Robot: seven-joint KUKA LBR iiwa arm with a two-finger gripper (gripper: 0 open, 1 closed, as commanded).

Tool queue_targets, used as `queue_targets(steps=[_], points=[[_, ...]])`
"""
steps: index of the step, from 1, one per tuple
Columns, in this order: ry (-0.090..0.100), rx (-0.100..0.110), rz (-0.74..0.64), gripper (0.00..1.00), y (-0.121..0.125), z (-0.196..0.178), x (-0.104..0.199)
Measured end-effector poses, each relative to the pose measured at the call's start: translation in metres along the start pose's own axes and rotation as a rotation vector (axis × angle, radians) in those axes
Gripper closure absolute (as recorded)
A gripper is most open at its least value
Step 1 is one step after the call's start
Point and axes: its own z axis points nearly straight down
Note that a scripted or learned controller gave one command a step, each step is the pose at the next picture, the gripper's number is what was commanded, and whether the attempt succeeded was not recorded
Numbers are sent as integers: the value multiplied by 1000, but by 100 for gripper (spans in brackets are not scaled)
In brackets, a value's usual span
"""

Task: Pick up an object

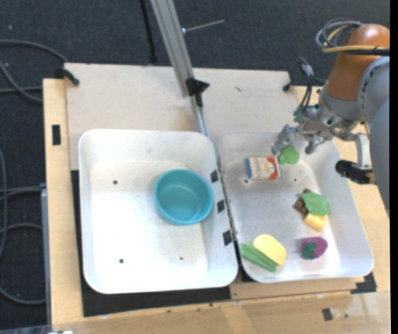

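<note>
Camera view: gripper (294,142) hangs over the right bin's (355,207) far edge, jaws spread around a small green piece (289,156), seemingly not yet pinching; carton (262,168) beside.

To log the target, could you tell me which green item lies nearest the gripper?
The small green piece at the right bin's top, right beneath the gripper; other green items lie lower.
</note>
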Motion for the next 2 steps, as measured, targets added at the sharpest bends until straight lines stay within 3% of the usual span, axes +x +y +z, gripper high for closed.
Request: queue_targets(steps=[1,2], points=[[-1,-8,-2,0,2,39,-2],[-9,-11,-6,100,3,24,-5]])
